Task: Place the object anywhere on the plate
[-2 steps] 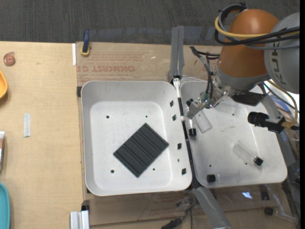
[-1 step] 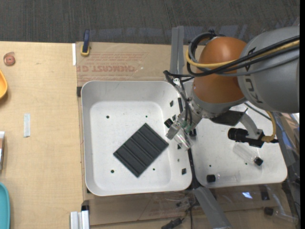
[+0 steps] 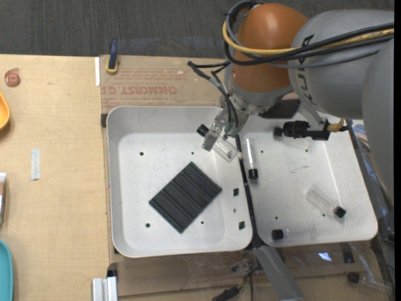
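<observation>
The plate (image 3: pixel 185 196) is a dark ribbed rectangle lying at a slant in the middle of the left bin (image 3: pixel 125 168). A clear tube with a black cap (image 3: pixel 216 141) sits right under my gripper (image 3: pixel 220 130), near the left bin's back right corner, up and to the right of the plate. The orange-banded wrist covers the gripper from above, so I cannot make out whether the tube is held or resting on the bin floor.
A second clear capped tube (image 3: pixel 250 160) lies in the right bin (image 3: pixel 301 168) beside the divider, and a third (image 3: pixel 324 202) lies at its front right. A small black piece (image 3: pixel 277 234) sits at that bin's front edge. Cables (image 3: pixel 301 130) cross its back.
</observation>
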`<state>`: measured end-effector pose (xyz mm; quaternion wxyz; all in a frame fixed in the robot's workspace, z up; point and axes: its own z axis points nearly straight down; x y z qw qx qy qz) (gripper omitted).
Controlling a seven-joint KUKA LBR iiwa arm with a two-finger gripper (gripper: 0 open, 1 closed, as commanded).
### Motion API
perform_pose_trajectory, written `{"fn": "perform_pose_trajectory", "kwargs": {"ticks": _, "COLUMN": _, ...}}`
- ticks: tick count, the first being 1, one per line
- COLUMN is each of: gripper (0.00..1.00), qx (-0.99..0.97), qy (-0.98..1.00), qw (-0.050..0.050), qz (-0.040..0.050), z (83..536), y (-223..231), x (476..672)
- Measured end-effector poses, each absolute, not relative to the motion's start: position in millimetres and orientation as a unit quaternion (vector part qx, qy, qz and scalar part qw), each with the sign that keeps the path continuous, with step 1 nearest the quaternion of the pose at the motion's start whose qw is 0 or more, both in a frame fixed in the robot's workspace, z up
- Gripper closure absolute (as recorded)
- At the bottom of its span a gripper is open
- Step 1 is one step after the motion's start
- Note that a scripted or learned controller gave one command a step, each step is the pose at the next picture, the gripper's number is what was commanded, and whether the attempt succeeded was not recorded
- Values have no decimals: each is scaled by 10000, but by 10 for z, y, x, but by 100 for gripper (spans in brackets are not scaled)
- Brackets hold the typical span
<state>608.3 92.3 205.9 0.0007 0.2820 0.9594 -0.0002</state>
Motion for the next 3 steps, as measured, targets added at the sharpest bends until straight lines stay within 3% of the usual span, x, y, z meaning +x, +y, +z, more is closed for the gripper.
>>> {"fn": "perform_pose_trajectory", "kwargs": {"ticks": 1, "gripper": 100, "qx": 1567, "qy": 9876, "qw": 0, "qz": -1, "z": 2280, "y": 308, "x": 5667}}
{"fn": "perform_pose_trajectory", "kwargs": {"ticks": 2, "gripper": 0, "qx": 1566, "qy": 9877, "qw": 5, "qz": 1, "z": 2280, "y": 308, "x": 5668}}
{"fn": "perform_pose_trajectory", "kwargs": {"ticks": 3, "gripper": 0, "qx": -458, "qy": 9989, "qw": 17, "qz": 5, "z": 3284, "y": 565, "x": 5713}}
